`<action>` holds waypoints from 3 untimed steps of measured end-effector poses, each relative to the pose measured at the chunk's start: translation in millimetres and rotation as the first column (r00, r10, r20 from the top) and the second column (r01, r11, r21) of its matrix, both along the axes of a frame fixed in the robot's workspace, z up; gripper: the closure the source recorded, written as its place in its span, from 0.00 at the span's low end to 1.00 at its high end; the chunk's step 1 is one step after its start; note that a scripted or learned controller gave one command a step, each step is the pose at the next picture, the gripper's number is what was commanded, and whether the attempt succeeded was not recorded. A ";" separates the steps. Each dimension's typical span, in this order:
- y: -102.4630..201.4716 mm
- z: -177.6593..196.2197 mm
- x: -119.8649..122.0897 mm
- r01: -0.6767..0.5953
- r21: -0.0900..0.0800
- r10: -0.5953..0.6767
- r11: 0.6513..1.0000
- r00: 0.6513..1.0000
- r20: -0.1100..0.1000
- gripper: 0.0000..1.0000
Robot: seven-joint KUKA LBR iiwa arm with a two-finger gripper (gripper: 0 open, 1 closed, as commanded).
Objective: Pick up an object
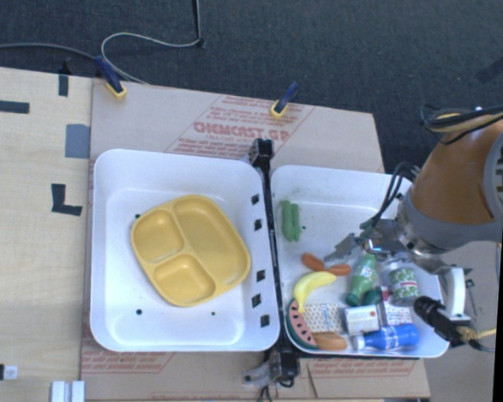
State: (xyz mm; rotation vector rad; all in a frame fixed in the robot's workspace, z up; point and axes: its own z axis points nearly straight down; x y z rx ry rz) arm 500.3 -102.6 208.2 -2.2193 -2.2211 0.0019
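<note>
Claw [370,245] state – cannot tell, the wrist blocks it. Green bottle [363,281] sits just below it in the right bin [338,189], can [403,284] crowding beside – descend centered, avoid clipping. Yellow tray [190,249] far left.

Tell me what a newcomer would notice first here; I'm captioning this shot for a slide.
The yellow tray stands out, lying alone in the left bin. Next comes the clutter in the right bin: a banana, a green bottle, a blue bottle and a melon slice crowd its near half. The arm hangs over that bin's right side.
</note>
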 end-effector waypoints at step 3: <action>46.5 -24.2 -8.5 -0.001 0.001 0.001 1.000 1.000 0.001 1.00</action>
